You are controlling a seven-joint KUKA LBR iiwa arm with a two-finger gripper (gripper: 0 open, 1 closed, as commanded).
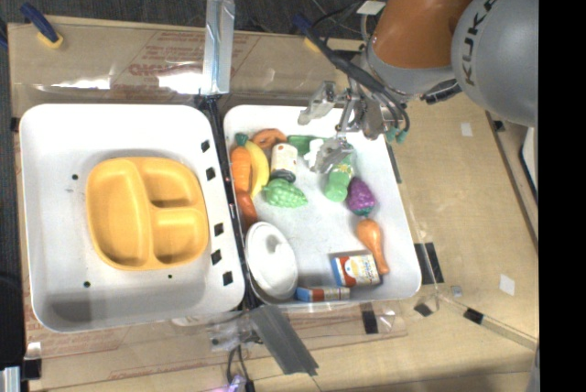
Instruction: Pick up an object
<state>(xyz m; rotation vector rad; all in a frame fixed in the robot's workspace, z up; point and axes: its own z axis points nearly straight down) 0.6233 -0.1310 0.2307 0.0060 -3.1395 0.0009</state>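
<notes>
Nearest the camera, along the near wall of the right bin (414, 264), lie a blue-and-red marker (322, 294), a small can with a red label (355, 269) and a white lidded bowl (270, 258); just beyond the can rests an orange carrot (372, 241), and beyond that a purple eggplant (361, 196); toward the bin's left wall sit green grapes (284, 193), a banana (258, 167) and a second carrot (241, 172), crowded together; the gripper (335, 147) hangs over the far right part of this bin, directly above a green vegetable (337, 185); whether its jaws are apart or closed cannot be told, nor whether they touch the vegetable; the left bin (46, 143) holds a yellow divided tray (146, 211) lying flat near its middle.
</notes>
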